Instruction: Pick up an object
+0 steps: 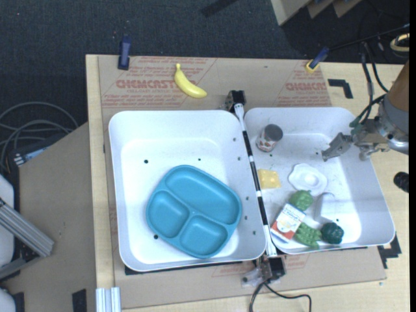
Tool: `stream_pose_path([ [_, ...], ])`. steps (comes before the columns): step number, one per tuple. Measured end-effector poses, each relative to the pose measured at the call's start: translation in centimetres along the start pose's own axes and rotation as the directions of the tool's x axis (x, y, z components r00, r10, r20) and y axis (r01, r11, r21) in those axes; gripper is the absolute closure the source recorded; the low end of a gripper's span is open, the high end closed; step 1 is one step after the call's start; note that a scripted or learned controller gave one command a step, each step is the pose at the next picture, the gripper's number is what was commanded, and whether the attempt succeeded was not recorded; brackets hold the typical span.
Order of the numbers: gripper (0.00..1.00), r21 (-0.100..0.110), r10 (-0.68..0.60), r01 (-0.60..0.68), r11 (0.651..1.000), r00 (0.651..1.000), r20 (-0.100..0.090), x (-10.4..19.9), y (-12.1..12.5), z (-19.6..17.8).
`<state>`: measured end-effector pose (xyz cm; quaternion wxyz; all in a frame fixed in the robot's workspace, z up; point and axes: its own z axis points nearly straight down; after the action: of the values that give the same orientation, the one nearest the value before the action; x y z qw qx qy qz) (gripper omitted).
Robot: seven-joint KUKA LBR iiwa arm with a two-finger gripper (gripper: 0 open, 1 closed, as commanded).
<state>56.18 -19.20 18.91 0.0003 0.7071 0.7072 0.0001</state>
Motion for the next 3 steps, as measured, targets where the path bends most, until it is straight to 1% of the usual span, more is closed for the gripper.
stream_pose_path([
  [1,0.00,0.003,-0.002,0.002,1.000,1.000,-0.002,6.2,-1.1,2.1],
  [2,0.00,0.000,0.000,0.000,1.000,1.000,0.000,6.9,-3.3,10.4],
  [3,0.00,0.001,0.001,-0.001,1.000,1.000,-0.001,9.2,-5.8,10.5],
])
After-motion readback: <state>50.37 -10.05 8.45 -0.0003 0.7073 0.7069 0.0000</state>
